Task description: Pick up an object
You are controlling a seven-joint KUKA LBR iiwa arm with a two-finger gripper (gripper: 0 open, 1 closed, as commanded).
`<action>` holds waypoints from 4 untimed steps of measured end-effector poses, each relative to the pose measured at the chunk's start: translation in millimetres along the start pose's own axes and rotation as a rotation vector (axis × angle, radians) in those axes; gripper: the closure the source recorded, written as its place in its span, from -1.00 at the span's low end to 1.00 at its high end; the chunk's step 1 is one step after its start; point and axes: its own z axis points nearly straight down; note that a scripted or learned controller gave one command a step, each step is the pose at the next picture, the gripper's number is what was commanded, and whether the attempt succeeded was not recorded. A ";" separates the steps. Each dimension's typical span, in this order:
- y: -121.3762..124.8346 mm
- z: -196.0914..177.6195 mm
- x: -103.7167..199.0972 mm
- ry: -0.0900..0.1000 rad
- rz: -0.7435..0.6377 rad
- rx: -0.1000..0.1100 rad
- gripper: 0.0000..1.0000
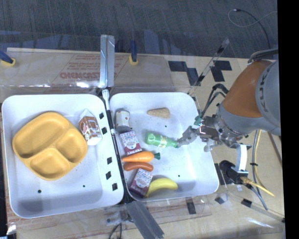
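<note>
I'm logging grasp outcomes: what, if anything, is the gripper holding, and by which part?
The gripper sits at the cap end of the green bottle, but whether it grips it cannot be told.

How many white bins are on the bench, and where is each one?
2. One white bin is on the left and holds the yellow tray. The other white bin is on the right, beside it, near the gripper.

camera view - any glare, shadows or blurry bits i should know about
Camera view: even, soft light; both bins read clearly, with faint shadows along the left bin's lower wall and under the yellow tray. Clear sheeting above the bins shows mild sheen. The claw by the green bottle looks slightly soft, its details hard to read.
</note>
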 end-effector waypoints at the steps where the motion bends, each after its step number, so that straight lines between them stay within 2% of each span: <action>1: 47.4 104.3 46.6 -0.002 -0.110 -0.005 -1.00; 2: 110.8 103.4 85.5 -0.001 -0.142 -0.005 -1.00; 3: 110.4 97.0 87.5 -0.001 -0.153 0.001 1.00; 4: 118.1 4.1 158.2 -0.002 -0.128 -0.006 1.00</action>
